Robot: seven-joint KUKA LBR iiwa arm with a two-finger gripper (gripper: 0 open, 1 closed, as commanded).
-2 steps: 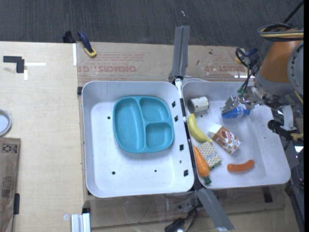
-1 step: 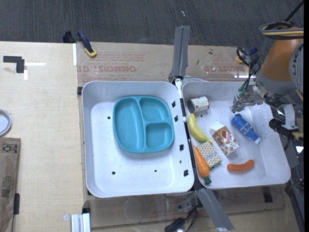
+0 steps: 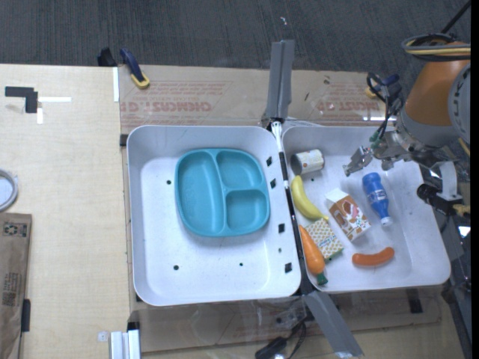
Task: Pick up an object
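Reaching in from the right over the right bin [image 3: 430, 271], arm [image 3: 438, 96] bent low, gripper [image 3: 359, 159] at the bin's far side; finger spread impossible to tell. Just beside and below it, blue bottle [image 3: 376, 195] lying flat, long axis near-to-far, cap nearest.

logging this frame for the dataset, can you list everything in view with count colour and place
plate: 1, blue, divided, left bin
can: 1, silver, on its side, right bin top left
banana: 1, yellow, right bin left side
carrot: 1, orange, green tip, right bin lower left
patterned box: 1, yellow-green, beside carrot
carton: 1, white and brown, right bin middle
bottle: 1, blue, right bin right of carton
sausage: 1, orange-red, right bin bottom
bins: 2, white, side by side
arm: 1, grey with orange band, right
end effector: 1, above right bin near bottle
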